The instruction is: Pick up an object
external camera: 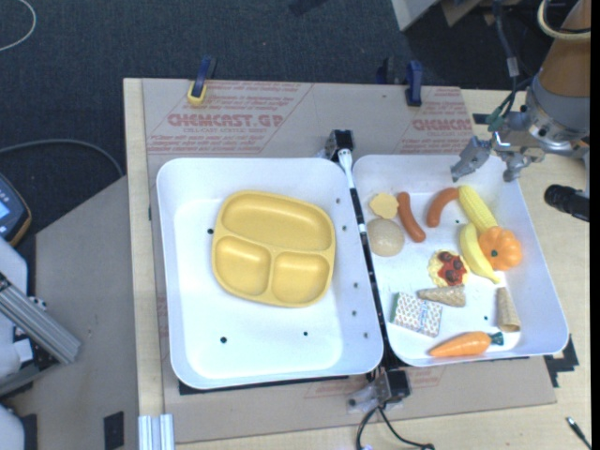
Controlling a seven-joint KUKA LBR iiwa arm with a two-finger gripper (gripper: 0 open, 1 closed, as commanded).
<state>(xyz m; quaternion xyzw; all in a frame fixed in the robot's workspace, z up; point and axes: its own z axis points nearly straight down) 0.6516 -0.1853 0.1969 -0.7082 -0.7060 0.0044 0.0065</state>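
Camera view: my gripper (495, 160) hangs over the right bin's (548, 289) far edge, jaws spread, nothing btwn them. Below it in that bin: corn (476, 207), two sausages (410, 216) and (441, 206), a banana (476, 254) touching a small pumpkin (503, 247), a carrot (461, 344) near the front, plus a cracker pack (417, 314). Left bin (178, 279) holds a yellow tray (273, 247) w/ three compartments.

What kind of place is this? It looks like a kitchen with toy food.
Probably a robot lab, not a kitchen. The toy food lies in a white bin on a clamped board, with a gripper above it and cables below.
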